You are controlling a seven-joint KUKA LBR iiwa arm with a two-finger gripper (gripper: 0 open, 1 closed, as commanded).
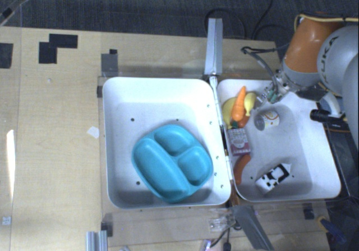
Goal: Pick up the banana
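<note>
I see the banana [229, 109] in the right bin [320, 188], far-left corner, under the carrot [240, 104]. The gripper [270, 94] hangs just right of them; whether it's open or shut I can't tell. Blue divided tray [171, 161] sits in the left bin [120, 132].

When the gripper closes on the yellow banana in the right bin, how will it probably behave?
The yellow banana looks smooth and curved, so it may slip or turn between the fingers. The orange carrot lies across it and would likely be dragged or roll off. The banana sits against the right white bin's wall, leaving little room on that side.
</note>
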